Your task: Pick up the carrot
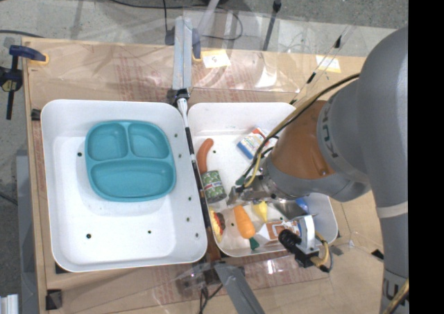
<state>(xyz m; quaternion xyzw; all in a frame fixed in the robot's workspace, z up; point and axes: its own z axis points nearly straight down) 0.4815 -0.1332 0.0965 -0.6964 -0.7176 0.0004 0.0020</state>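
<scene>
The carrot [243,222] is orange with a green end and lies in the right bin [229,113] near its front edge. My gripper [241,198] hangs low over the bin, right above the carrot's far end and beside a green can [212,185]. The grey wrist and its orange band hide the bin's right half. No object shows in the gripper's grasp.
The right bin also holds a reddish sausage [204,154], a blue and white packet [251,143], a yellow piece [260,210] and a small red and yellow item [219,222]. In the left bin [62,188] lies a teal divided plate [130,160].
</scene>
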